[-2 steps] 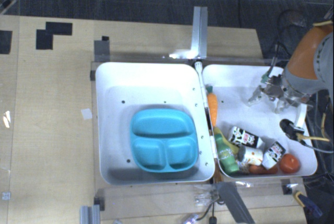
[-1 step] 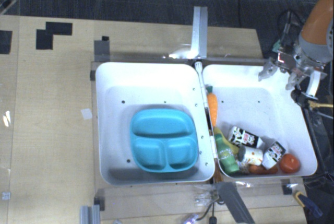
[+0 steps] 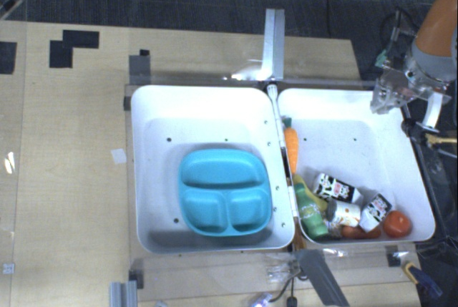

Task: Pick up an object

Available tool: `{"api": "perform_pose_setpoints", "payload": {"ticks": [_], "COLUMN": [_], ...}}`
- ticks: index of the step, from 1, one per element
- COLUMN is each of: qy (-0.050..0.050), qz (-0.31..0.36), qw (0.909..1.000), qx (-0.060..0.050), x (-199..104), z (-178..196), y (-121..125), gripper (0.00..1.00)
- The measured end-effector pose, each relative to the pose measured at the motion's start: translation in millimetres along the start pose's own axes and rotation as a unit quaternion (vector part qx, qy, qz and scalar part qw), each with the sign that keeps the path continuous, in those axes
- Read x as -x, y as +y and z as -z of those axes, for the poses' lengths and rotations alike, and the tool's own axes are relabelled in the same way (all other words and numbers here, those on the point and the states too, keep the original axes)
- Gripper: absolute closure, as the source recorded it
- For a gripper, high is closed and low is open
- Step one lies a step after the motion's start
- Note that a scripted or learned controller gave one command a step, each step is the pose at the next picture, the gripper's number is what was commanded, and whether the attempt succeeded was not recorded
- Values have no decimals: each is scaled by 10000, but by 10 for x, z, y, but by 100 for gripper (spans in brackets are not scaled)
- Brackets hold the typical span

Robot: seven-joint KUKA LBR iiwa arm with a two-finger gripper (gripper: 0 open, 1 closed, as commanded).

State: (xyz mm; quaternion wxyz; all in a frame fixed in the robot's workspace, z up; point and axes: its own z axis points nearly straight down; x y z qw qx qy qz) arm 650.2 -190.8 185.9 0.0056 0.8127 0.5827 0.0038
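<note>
The right bin point(image 3: 358, 128) holds a heap of objects along its near edge: an orange carrot point(image 3: 290, 146) by the left wall, a green bottle point(image 3: 309, 211), a black and white carton point(image 3: 336, 189), a small white can point(image 3: 347, 213), another black and white carton point(image 3: 376, 208) and a red tomato point(image 3: 396, 224). My gripper point(image 3: 409, 99) hangs over the far right corner of the right bin, away from the heap. Nothing shows between its fingers.
A blue divided plate point(image 3: 225, 191) lies in the left bin point(image 3: 161, 119). A metal post point(image 3: 274, 44) stands behind the divider between the bins. Cables run along the bench's right side near the arm.
</note>
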Motion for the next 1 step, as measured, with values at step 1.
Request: {"api": "perform_pose_setpoints", "payload": {"ticks": [1], "qy": [7], "qz": [-516], "qw": [9987], "qx": [-34], "x": [-301], "z": [882], "y": [-626], "gripper": [100]}}
